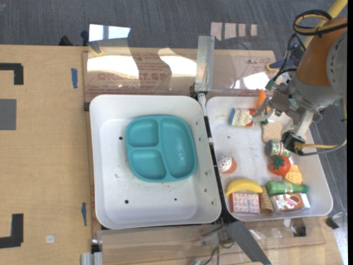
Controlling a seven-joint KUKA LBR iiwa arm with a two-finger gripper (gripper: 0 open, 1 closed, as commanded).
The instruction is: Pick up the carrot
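Camera view showed the carrot (261, 103) in the right bin's (325, 203) far part, long axis running toward the gripper (276, 101) just beside it; jaw state undeterminable.

The right bin (317, 173) is crowded along its far and right sides by a tomato (279, 165), banana (244, 186) and cartons (287, 202); open floor is left at its middle (245, 148).
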